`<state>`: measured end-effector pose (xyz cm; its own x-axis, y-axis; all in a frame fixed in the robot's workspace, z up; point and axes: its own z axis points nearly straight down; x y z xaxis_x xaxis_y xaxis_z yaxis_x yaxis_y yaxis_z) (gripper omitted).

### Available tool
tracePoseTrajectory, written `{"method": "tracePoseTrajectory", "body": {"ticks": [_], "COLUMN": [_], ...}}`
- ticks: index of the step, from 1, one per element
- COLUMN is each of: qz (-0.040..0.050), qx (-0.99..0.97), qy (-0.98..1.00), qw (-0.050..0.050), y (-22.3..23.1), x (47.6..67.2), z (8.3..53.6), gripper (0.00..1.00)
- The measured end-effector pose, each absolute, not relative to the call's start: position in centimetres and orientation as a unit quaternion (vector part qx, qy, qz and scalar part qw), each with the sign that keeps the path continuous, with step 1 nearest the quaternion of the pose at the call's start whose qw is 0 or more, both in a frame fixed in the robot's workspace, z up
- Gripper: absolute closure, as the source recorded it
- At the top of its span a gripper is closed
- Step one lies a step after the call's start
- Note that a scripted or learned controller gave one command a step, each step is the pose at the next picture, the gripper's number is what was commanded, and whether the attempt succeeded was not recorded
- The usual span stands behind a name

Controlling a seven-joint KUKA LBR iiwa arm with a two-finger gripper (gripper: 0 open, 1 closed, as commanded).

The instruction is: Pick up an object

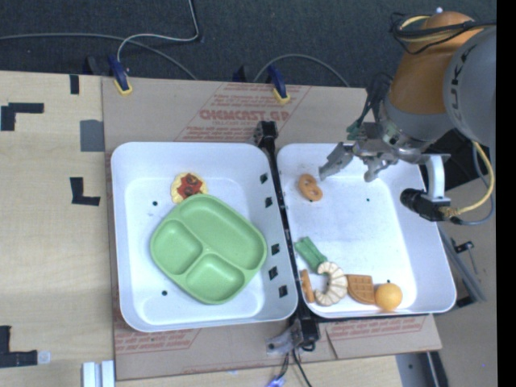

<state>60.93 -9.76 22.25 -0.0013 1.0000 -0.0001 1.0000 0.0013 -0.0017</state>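
Camera view shows you the end effector [351, 166] with fingers spread open and nothing between them, hovering over the right bin [419, 240] just beside a small brown pastry [310, 188] lying near the bin's upper left corner.

Even, fairly bright overhead light; soft shadows inside the white bins [129, 216] (mild glare there), slightly soft focus throughout the frame.

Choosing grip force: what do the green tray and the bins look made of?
Green tray: likely moulded plastic, smooth with a soft sheen, rounded dividers. Bins, left and right: seemingly thin white plastic, glossy, with rounded corners. None certain from looks alone.
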Motion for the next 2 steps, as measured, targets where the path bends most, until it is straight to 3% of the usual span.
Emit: {"method": "tracePoseTrajectory", "body": {"ticks": [1,2], "qz": [0.0007,-0.0005], "qx": [-0.706,-0.707], "qy": [-0.708,-0.707], "qw": [0.000,-0.001], "y": [-7.9,-9.6], "x": [64.2,65.8], "z": [20.0,8.6], "gripper": [0.00,0.00]}}
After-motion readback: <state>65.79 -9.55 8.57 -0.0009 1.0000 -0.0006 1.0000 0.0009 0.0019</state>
